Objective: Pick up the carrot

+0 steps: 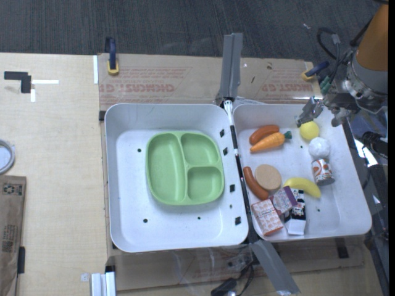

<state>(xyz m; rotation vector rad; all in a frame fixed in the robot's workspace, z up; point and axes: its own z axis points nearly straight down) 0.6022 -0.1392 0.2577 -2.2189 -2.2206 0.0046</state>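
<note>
The carrot (269, 142), orange with a green stub at its right end, lies in the back left part of the right bin (352, 217). A red-orange sausage-shaped piece (264, 132) touches it just behind. My gripper (322, 108) hangs over the bin's back right edge, next to a yellow lemon (309, 130), about a hand's width right of the carrot. Nothing shows between its fingers.
The left bin (123, 184) holds a green divided plate (184, 166). The right bin also holds a white ball (319, 147), a small can (322, 171), a banana (304, 186), a round tan patty (268, 177), a red sausage (253, 182) and small boxes (279, 211).
</note>
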